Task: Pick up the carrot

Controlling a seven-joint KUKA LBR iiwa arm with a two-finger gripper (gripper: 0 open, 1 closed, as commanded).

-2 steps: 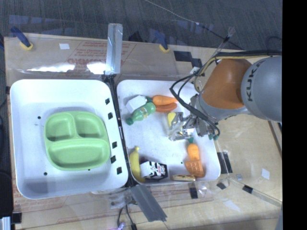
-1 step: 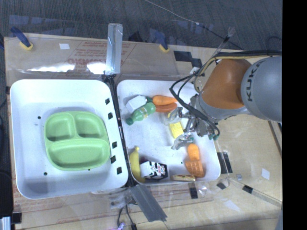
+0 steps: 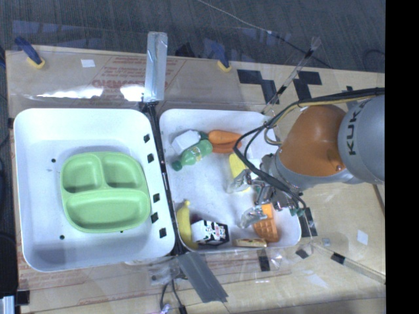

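A: Where does the carrot (image 3: 224, 137) lie?

B: In the right bin (image 3: 196, 118), up near its top wall, lying roughly level across the frame. Its left end sits just beside a green bottle (image 3: 192, 154), which slants down to the left, and a small white item (image 3: 184, 139) rests near the bottle's upper side.

A: And the arm (image 3: 327, 142)?

B: It reaches in from the right of the frame, orange band over the bin's right side. The gripper (image 3: 252, 198) hangs low in the bin's lower right part, well apart from the carrot. The carrot is not between its fingers.

A: How do the jaws stand?

B: That cannot be told; cables and metal parts crowd the spot.

A: What else lies around it?

B: A yellow piece (image 3: 236, 164) just above the gripper, an orange wedge-like item (image 3: 265, 227) just below it, and a flat tan item (image 3: 251, 243) by the bottom wall. A banana (image 3: 184, 224) curves along the lower left of that bin, touching a black-and-white carton (image 3: 211, 232).

A: And the left bin (image 3: 33, 129)?

B: It holds a green divided plate (image 3: 101, 220).
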